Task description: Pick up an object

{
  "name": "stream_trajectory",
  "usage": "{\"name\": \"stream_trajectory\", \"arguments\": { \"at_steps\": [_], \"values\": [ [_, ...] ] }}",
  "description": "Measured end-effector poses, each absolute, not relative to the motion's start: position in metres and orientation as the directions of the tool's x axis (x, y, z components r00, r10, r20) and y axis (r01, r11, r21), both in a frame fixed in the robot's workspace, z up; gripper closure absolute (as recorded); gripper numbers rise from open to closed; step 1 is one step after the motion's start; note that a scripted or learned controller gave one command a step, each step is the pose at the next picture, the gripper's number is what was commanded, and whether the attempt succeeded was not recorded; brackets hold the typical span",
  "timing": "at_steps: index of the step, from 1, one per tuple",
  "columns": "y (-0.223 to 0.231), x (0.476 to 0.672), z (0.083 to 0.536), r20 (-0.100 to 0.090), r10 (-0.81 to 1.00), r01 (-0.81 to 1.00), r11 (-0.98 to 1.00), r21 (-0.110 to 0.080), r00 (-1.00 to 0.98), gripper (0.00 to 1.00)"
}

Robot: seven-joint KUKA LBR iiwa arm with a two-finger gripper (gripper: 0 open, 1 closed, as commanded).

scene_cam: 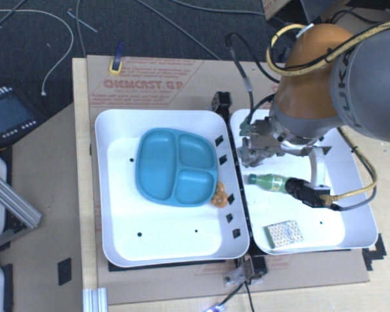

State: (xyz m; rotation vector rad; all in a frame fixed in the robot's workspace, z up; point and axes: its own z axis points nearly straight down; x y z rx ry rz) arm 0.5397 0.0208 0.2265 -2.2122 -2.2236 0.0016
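Work is looking barely started: we are seeing the tool (257,149) hovering just above the green bottle (268,182) lying in the right bin (357,233), nothing lifted. We cannot tell its state. Descending, closing and lifting are remaining.

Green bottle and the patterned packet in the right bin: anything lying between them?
No. In the camera view, only bare white bin floor separates the green bottle from the patterned packet.
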Motion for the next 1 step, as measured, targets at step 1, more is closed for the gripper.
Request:
{"name": "stream_trajectory", "arguments": {
  "at_steps": [1],
  "values": [
    [0.0637,0.5146,0.2172,0.002,1.0,1.0,0.004,-0.005,-0.004,1.0]
  ]
}}
